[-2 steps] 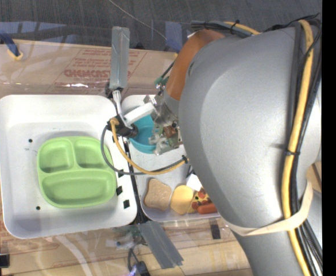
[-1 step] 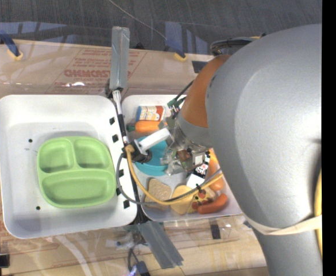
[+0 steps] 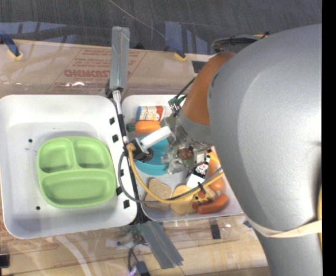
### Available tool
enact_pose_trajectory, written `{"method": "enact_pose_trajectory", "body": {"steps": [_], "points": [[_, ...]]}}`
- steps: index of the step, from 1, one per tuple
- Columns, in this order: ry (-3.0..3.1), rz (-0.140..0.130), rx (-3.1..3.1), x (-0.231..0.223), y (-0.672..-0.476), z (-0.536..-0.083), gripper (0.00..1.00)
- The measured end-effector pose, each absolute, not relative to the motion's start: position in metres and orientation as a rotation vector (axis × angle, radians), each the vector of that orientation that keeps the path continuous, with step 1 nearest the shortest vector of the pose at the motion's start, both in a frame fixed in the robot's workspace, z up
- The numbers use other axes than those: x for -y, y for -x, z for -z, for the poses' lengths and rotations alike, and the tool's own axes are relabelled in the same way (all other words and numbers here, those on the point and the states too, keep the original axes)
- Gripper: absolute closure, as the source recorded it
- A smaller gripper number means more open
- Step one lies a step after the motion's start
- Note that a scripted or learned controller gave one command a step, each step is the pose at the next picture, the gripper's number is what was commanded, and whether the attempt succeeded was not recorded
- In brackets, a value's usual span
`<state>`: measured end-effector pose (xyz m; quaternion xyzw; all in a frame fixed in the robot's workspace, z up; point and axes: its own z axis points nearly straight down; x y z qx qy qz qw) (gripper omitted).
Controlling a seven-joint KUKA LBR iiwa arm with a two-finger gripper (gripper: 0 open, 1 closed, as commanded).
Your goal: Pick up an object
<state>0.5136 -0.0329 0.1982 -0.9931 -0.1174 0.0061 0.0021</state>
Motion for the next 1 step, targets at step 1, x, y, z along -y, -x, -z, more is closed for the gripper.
{"method": "enact_pose_trajectory", "body": {"steps": [1], "points": [[3.113, -0.025, 0.378, 0.0324, -0.5139, -0.2063, 1.00]]}}
